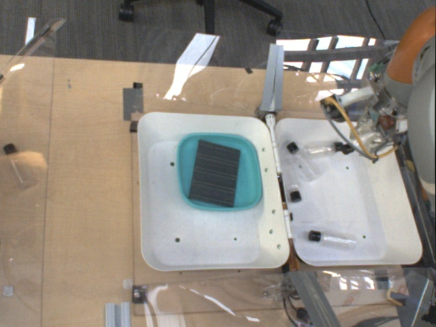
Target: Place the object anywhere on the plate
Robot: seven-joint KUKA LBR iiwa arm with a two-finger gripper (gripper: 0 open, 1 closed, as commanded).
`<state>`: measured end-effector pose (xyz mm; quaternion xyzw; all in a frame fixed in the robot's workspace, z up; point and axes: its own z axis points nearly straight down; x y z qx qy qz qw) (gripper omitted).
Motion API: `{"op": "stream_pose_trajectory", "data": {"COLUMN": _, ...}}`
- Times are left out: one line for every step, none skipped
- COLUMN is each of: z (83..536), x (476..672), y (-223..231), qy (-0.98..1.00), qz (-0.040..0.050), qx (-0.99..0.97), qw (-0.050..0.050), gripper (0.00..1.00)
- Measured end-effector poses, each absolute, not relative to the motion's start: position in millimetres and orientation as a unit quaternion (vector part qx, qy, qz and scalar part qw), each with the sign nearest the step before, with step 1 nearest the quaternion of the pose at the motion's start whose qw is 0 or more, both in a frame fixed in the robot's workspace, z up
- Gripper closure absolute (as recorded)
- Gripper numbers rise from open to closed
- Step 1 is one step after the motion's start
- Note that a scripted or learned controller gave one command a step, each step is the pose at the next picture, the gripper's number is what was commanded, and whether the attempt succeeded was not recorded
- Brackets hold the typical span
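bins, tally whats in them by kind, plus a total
teal plate: 1
dark ribbed block, lying on the plate: 1
clear tubes with black caps, in the right bin: 3 ()
total: 5

A robotics lab: a wooden bench [68, 210] with two white bins [157, 244], an office chair's base [204, 5] on grey carpet [68, 5].

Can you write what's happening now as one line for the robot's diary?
plate: left bin, dark ridged block on it | gripper: above right bin | right bin: clear tubes
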<state>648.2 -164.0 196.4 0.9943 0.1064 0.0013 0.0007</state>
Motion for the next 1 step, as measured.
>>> {"op": "stream_pose_trajectory", "data": {"z": 196.7, "x": 648.2, "y": -164.1, "qy": 0.106, "qz": 0.0015, "qx": 0.994, "qw": 0.001, "gripper": 0.0}}
